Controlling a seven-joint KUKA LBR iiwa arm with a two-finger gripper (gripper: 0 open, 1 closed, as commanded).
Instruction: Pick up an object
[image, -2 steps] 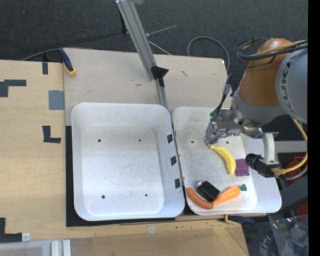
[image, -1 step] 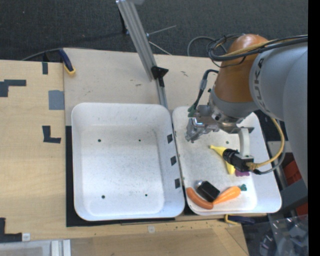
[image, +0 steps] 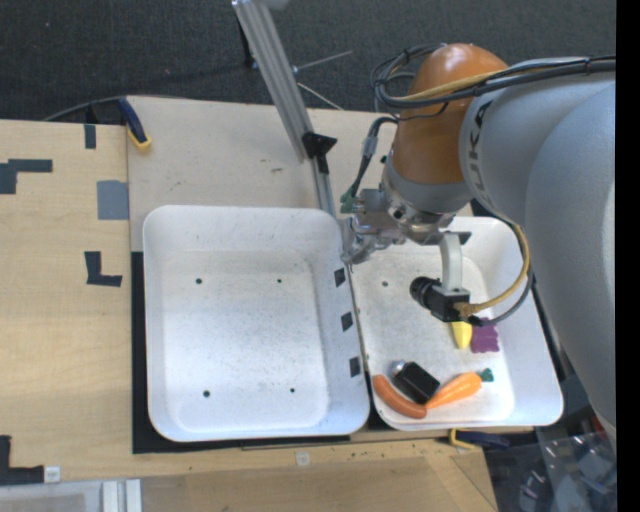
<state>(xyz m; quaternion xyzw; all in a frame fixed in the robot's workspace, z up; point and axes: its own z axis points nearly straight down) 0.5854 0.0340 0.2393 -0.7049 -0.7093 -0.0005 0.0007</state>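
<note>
My gripper (image: 357, 243) hangs low over the far left corner of the right bin (image: 530, 400), close to the wall shared with the left bin (image: 170, 300). Nothing can be seen in its grasp. Along the right bin's near edge lie a red-orange sausage (image: 397, 398), a small black block (image: 415, 380) and an orange carrot with a green tip (image: 455, 389). Farther right, a yellow piece (image: 460, 334) touches a purple piece (image: 485, 339). All of these lie well toward the near side from the gripper.
The arm's orange band and grey body (image: 500, 130) cover the right bin's far right part. A slanted metal pole (image: 290, 100) rises behind the bins. The wooden bench (image: 60, 300) extends to the left, with dark tape marks.
</note>
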